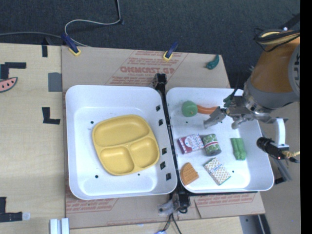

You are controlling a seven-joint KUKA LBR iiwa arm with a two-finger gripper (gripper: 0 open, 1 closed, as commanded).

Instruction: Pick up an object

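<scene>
The right bin (261, 179) holds several small items. A green ball (189, 108) with an orange carrot-like piece (208, 109) beside it lies at the back. A pink packet (190, 143) and a green can (211, 144) sit in the middle, and a green bar (238, 148) lies to the right. An orange cracker (189, 173) and a patterned box (217, 171) are at the front. My gripper (227, 120) hangs over the back right of this bin, just right of the carrot piece. It is open, with nothing between its fingers (213, 119).
The left bin (78, 106) holds a yellow divided plate (126, 144). A black divider (165, 130) runs between the bins. A teal object (212, 62) lies on the cardboard behind the right bin. The arm's grey and orange body (275, 77) overhangs the right bin's far corner.
</scene>
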